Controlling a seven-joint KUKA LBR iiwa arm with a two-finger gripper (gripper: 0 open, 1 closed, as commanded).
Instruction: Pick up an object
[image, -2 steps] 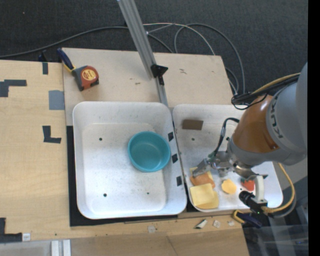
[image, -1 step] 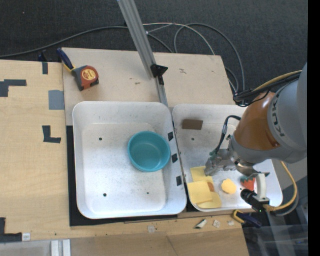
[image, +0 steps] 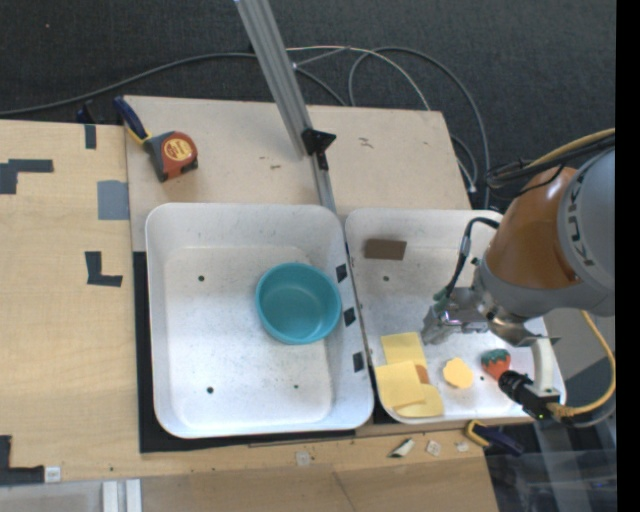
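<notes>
At ten o'clock on the bench lies a tape measure (image: 175, 152). Toward nine, a teal bowl (image: 298, 302) sits in the left bin (image: 180, 250). At four o'clock, yellow pieces (image: 408, 375) lie in the right bin (image: 400, 275), beside the gripper (image: 447, 322); whether it grips anything, I cannot tell.

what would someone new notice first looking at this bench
Probably the teal bowl, alone and upright in the left bin. Next, the grey-and-orange arm over the right bin, its hand low above yellow pieces near the front. A tape measure lies on the board behind.
</notes>
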